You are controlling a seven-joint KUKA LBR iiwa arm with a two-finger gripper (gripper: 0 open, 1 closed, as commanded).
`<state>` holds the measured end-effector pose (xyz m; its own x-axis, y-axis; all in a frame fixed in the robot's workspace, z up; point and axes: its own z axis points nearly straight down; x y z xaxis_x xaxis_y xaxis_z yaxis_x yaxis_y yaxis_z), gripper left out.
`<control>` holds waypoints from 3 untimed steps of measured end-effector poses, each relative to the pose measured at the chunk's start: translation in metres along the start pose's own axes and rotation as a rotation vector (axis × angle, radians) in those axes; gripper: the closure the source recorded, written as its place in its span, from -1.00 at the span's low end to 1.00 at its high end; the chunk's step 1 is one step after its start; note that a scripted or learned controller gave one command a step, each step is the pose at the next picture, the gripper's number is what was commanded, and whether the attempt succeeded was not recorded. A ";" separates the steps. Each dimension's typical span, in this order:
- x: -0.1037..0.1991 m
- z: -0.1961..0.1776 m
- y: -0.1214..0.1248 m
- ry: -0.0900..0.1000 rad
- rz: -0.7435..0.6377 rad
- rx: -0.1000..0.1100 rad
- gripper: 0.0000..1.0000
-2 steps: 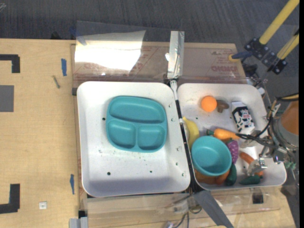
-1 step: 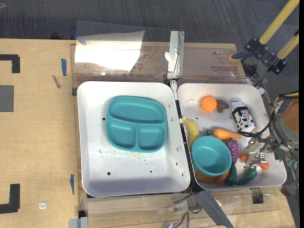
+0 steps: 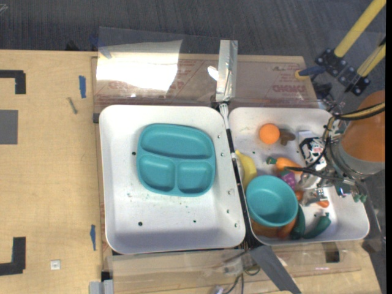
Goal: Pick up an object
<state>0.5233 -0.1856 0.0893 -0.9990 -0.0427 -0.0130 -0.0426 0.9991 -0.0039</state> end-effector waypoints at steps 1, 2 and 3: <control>-0.094 0.001 0.044 0.002 0.142 -0.004 1.00; -0.080 -0.166 0.026 -0.011 0.034 0.002 1.00; -0.043 -0.137 0.070 0.009 0.080 -0.005 1.00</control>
<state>0.5616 -0.1134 0.2267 -0.9993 0.0371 -0.0045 0.0371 0.9993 0.0015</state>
